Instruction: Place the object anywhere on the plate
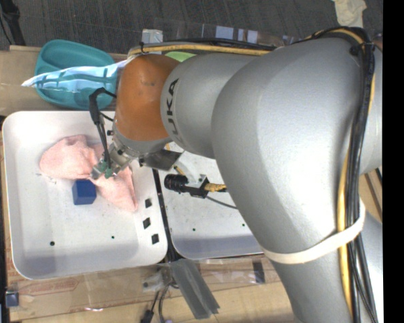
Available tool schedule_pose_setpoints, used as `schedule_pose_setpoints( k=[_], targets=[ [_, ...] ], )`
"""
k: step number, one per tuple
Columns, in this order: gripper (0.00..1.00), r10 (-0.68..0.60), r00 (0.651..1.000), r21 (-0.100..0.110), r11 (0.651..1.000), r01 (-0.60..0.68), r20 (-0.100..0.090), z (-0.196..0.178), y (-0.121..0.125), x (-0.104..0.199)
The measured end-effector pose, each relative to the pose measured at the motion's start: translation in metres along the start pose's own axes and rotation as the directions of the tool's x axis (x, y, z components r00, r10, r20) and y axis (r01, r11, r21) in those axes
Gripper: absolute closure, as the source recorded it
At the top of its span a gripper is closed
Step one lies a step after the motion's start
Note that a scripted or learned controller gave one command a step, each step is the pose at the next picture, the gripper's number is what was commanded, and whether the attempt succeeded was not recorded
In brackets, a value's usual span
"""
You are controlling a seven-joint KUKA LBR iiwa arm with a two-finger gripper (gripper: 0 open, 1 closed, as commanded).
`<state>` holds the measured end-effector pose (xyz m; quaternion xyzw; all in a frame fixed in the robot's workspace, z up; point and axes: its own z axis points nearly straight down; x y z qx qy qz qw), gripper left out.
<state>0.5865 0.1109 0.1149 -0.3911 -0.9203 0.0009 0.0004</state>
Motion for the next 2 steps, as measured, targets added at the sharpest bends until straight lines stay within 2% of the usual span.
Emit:
schedule_pose_setpoints(
  k=[1, 2],
  targets=[
    [1.00, -0.137, 0.991, -0.004, 0.991, 0.137, 0.002, -0.014, 0.037, 0.075],
    [1.00, -0.198, 0.980, -0.021, 0.980, 0.198, 0.015, -0.007, 0.008, 0.019]
  ],
)
